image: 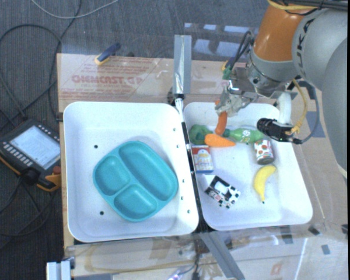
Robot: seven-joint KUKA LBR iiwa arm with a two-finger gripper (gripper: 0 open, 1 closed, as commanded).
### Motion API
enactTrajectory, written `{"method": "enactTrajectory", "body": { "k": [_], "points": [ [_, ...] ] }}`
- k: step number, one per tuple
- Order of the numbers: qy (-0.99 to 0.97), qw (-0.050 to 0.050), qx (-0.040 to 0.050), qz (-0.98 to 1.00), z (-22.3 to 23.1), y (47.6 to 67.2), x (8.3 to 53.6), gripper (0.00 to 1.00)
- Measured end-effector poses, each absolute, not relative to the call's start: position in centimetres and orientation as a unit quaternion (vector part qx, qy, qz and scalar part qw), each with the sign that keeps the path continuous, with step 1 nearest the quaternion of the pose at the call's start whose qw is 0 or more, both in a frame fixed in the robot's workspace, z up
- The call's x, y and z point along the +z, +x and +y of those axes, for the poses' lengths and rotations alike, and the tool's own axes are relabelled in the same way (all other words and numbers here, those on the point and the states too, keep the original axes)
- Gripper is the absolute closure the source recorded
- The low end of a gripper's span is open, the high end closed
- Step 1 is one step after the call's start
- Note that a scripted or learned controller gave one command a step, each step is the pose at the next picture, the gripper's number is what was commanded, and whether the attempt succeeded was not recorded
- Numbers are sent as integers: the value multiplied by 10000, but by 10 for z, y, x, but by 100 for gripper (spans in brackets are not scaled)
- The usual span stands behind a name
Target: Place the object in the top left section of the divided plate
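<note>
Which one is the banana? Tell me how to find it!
Look in the right white bin, on its right side. Below the small can lies the banana: the one plain yellow, curved thing, while its neighbours are red, black-and-white or orange.

This is a robotics lab: a grey and orange industrial arm (306, 34) reaches over a worktop (119, 80) bearing two white bins (81, 133), a teach pendant (29, 150) lies on dark carpet (23, 57) among loose cables (11, 39), and toy props like a plastic banana (263, 179) fill one bin.
</note>
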State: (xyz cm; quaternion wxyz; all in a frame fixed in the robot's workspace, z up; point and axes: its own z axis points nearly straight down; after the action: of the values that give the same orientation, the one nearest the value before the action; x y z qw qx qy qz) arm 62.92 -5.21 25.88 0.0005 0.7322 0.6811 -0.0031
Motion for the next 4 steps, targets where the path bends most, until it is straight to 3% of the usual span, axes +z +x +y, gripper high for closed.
{"method": "enactTrajectory", "body": {
  "k": [1,2,3,4],
  "points": [
    [6995,-9,-17,7146,38,590,249,100],
    [6929,-13,-20,7210,91,536,259,100],
    [7138,-17,-30,7004,149,491,199,100],
    [7141,-15,-29,7001,148,492,199,0]
  ]
}}
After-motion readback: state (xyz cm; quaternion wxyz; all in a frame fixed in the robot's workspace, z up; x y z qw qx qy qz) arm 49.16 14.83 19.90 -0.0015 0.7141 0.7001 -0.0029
